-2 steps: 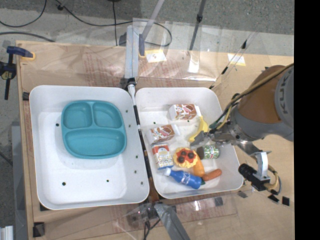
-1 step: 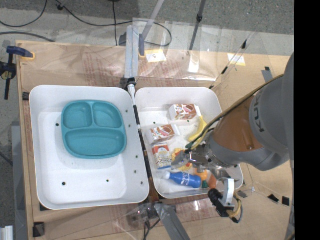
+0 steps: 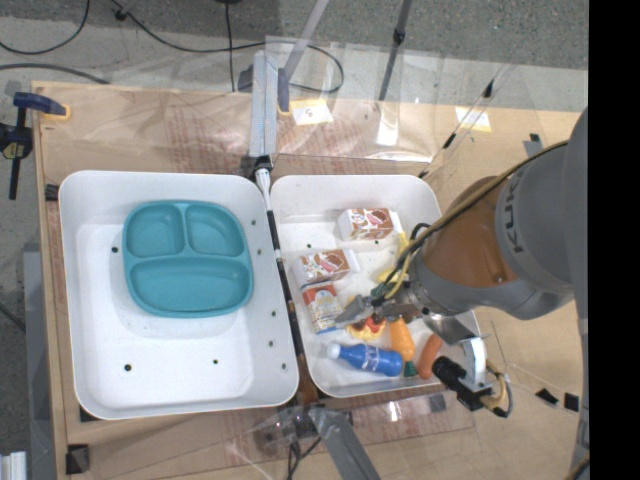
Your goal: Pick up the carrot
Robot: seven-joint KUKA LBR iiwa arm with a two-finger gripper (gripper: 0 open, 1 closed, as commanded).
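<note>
- One carrot (image 3: 401, 339), we note, lies just right of the jaws, long axis roughly upright in view.
- Jaws' spread: we cannot tell.

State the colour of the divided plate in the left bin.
The divided plate is teal, shown clearly in the camera view.

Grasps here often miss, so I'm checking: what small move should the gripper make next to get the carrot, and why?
Probably shift the gripper slightly toward the bin's near-right corner, then lower it: the carrot lies just beyond it, crowded by the blue bottle.
</note>
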